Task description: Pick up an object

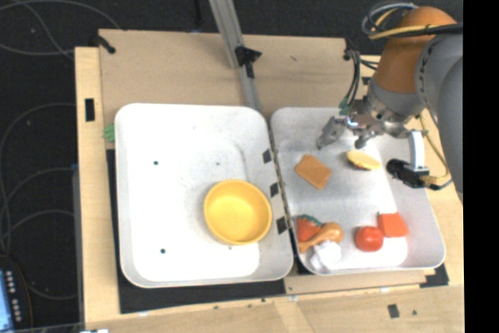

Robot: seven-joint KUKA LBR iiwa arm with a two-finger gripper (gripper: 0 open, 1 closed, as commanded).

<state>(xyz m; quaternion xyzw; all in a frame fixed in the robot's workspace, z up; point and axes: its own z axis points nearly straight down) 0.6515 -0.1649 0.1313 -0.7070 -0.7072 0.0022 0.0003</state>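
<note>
Over the far end of the right bin (413, 246), the gripper (345, 133) hangs from the arm (405, 62), which comes in from the right and is cut off at the frame edge. Fingers are spread apart, one tip to the left, one to the right; nothing between them. Can't tell if the tips touch the bin floor.

Right bin contents:
- yellow piece (363, 161), just beside the right finger, partly under the wrist; shape hard to make out
- brown flat block (313, 171), near the middle, apart from the gripper
- red round item (369, 239) and orange block (393, 224), close together at the near right
- heap in the near-left corner: red-orange thing (309, 229), tan piece (330, 231), white lump (327, 254), overlapping, can't separate them cleanly

Black part (405, 170) by the right rim, cabled to the wrist; identity unclear.

Left bin (156, 136): yellow bowl (237, 212), upright, near the divider.
</note>
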